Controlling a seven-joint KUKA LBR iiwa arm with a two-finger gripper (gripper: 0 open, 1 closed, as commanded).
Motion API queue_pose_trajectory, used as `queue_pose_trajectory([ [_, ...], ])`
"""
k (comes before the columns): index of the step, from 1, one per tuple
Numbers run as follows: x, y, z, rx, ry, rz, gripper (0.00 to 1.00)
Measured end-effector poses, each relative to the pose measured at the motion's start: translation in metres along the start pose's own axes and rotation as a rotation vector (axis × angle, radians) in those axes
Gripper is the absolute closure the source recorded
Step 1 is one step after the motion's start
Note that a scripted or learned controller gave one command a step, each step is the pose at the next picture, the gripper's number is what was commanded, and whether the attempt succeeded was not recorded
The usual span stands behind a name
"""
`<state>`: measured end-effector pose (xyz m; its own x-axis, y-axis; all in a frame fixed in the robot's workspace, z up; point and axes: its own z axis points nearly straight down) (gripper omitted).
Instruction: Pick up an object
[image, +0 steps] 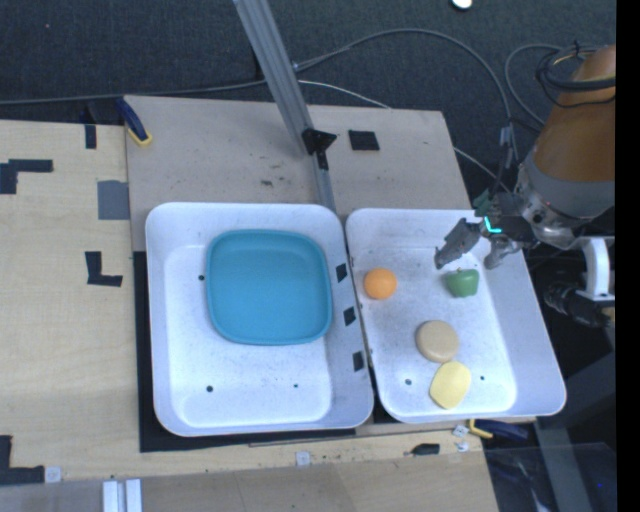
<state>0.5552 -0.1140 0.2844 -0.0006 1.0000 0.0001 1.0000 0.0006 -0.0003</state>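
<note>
The right bin (520, 390) holds an orange ball (379, 284), a green object (461, 283), a tan round piece (437, 340) and a yellow piece (450, 384). My gripper (476, 250) hangs over the far part of that bin, directly above the green object. Its two dark fingers stand spread apart, one at the left (452, 243) and one at the right (499, 254), with nothing between them. The green object lies on the bin floor just below the fingertips.
The left bin (170, 400) bears a blue square plate (268, 286). A grey metal post (290, 90) slants up from between the bins. Cables lie behind the bench at the upper right.
</note>
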Motion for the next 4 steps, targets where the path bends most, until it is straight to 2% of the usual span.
queue_pose_trajectory([
  [1,0.0,0.0,0.0,0.0,0.0,0.0,0.0],
  [2,-0.01,-0.001,0.05,0.003,0.0,0.001,0.0],
  [3,-0.01,0.008,0.099,0.005,0.0,0.0,0.0],
  [4,-0.01,0.006,0.142,0.004,0.0,0.0,0.0],
])
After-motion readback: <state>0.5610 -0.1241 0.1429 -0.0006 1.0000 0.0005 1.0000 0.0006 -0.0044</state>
